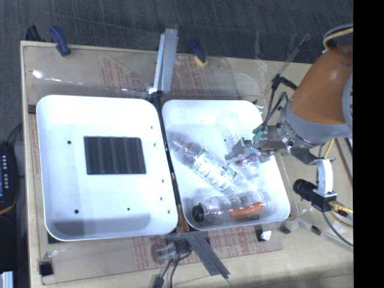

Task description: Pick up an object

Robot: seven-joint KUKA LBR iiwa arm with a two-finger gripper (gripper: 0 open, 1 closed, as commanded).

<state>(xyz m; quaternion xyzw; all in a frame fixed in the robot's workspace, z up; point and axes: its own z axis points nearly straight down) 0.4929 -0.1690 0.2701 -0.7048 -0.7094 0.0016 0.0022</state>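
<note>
Two white bins side by side, my gripper low over the right one.

On the left, the left bin (54, 161) shows a dark ribbed panel (114, 155) on its floor. A grey divider bar (165, 59) rises where the bins meet. In the right bin (180, 110), a clear plastic bottle (204, 162) lies slantwise across the middle, and a second clear bottle with a dark cap (231, 209) lies along the near wall, something orange inside it. My gripper (245, 152) hangs just beside the upper end of the slanted bottle, near a crumpled clear piece; whether my fingers are spread or closed, I cannot tell.
</note>
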